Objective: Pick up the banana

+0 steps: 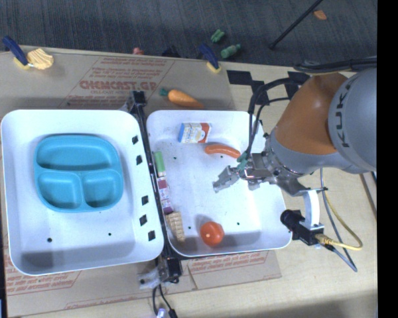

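Red print on the cardboard sheet (119,78) over the worktop read roughly "CHEMCAST GP"; the arm (348,121) showed the letters "KU". The left bin (13,177) held a blue divided tray (79,171). The right bin (265,234) held a small carton (194,132), an orange-red sausage (222,150), a tomato (212,232) and a green stick (158,162). A carrot (182,98) lay on the cardboard behind it. The gripper (227,177) hung over the right bin; we could not tell whether it was open or closed. We identified no banana with certainty: a pale yellow lump (41,59) sat at the far-left corner, beside a blue clamp (14,48).
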`<state>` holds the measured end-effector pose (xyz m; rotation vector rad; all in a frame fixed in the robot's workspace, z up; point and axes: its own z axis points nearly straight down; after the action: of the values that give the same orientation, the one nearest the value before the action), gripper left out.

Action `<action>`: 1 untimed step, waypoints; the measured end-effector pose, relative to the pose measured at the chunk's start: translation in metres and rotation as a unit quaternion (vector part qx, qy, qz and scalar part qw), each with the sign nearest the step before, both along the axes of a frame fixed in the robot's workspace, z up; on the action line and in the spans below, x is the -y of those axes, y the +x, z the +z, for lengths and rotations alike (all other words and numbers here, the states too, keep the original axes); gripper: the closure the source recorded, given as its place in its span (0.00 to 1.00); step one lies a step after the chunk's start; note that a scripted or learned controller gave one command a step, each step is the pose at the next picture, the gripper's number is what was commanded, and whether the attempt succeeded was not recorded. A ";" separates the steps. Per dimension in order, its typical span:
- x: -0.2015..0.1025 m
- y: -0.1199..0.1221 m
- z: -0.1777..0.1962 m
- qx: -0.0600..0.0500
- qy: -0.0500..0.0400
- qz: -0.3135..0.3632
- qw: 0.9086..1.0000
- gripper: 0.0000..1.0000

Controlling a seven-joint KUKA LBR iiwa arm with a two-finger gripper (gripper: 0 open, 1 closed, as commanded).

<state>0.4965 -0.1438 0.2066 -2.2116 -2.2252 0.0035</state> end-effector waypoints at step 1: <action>-0.048 -0.007 -0.116 0.000 0.000 -0.010 1.000 0.00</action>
<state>0.4898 -0.0953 0.0911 -2.2339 -2.2036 0.0030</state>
